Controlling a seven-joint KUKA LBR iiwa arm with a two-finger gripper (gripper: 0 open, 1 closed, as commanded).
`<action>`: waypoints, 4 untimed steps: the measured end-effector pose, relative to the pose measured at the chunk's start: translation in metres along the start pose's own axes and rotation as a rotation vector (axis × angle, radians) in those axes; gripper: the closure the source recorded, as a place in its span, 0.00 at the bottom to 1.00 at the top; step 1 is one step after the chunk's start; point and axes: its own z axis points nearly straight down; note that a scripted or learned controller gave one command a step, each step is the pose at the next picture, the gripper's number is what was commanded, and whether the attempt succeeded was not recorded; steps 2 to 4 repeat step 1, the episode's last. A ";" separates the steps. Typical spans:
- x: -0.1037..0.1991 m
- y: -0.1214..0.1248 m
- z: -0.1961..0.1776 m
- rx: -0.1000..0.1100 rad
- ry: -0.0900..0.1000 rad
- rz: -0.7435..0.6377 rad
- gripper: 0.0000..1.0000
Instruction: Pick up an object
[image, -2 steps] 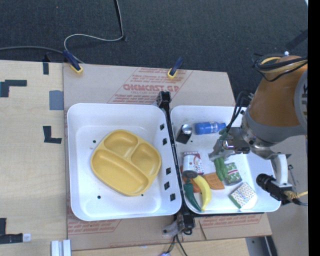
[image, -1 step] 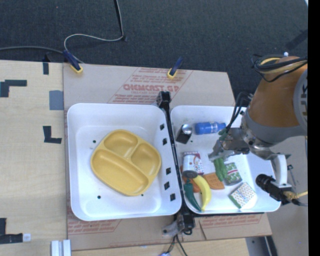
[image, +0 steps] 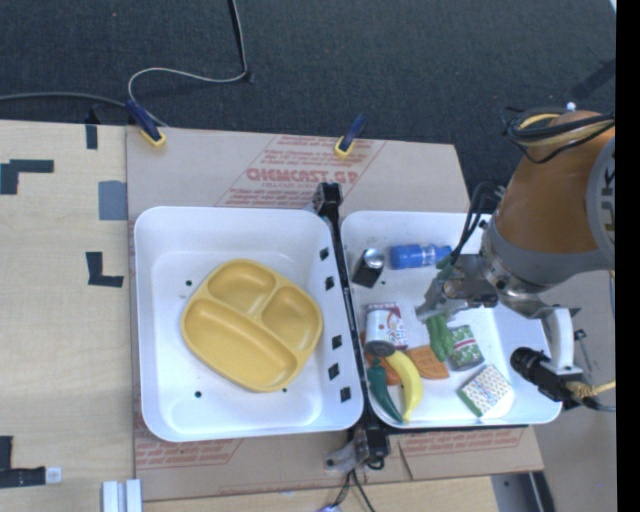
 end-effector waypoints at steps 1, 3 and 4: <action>0.018 0.000 0.003 0.001 0.000 0.001 1.00; 0.018 0.000 0.003 0.001 0.000 0.001 1.00; 0.018 0.000 0.003 0.001 0.000 0.001 1.00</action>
